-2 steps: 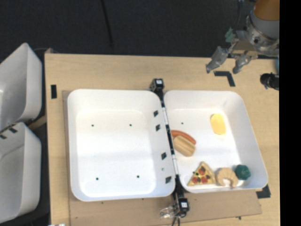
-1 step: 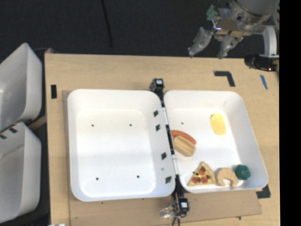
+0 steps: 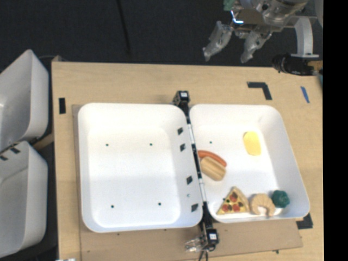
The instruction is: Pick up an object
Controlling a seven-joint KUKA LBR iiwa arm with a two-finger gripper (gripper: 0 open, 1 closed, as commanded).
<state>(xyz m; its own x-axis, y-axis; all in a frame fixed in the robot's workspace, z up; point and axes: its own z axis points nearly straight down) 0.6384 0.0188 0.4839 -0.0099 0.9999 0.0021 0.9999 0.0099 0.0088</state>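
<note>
bench top: pale wood-look board, matt, smooth.
2 bins, left bin and right bin: white plastic, smooth, faint sheen.
gripper: silvery metal fingers, dull shine; the body above looks like grey metal.
hot dog: toy-like plastic, tan bun, slightly glossy orange-red sausage.
yellow piece: smooth, matt plastic look.
pizza slice: plastic look, smooth, printed red spots.
tan ring-shaped piece: matt, pale.
green piece: dark teal, bumpy surface.
clips between the bins: black plastic.
</note>
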